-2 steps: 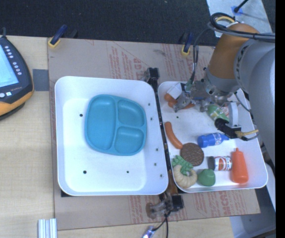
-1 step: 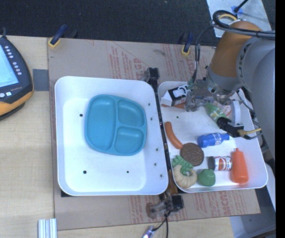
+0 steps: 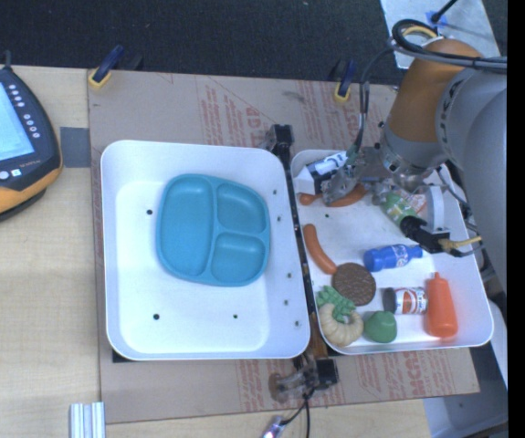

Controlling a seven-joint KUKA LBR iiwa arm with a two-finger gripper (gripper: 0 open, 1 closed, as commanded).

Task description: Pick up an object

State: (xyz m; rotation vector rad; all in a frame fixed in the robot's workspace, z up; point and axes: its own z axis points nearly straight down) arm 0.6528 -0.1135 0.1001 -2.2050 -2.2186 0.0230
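My gripper (image 3: 344,186) is low at the back of the right bin (image 3: 467,336), reaching in from the right under the orange wrist band. Its tips sit over an orange-red item (image 3: 346,199) lying by the bin's back wall. Further forward lie a sausage (image 3: 318,248), a blue bottle (image 3: 392,256), a brown round cookie (image 3: 354,283), a small red-and-white can (image 3: 410,301), an orange bottle (image 3: 441,307), a green piece (image 3: 380,327) and a beige ring-shaped toy (image 3: 339,322). A green-white item (image 3: 395,208) lies under the wrist.
The left bin (image 3: 125,327) holds a blue divided plate (image 3: 214,230). A tablet in an orange case (image 3: 6,144) rests on the bench at far left. Clamps (image 3: 105,67) hold the cardboard sheet at the back, and a black bracket (image 3: 282,138) joins the bins.
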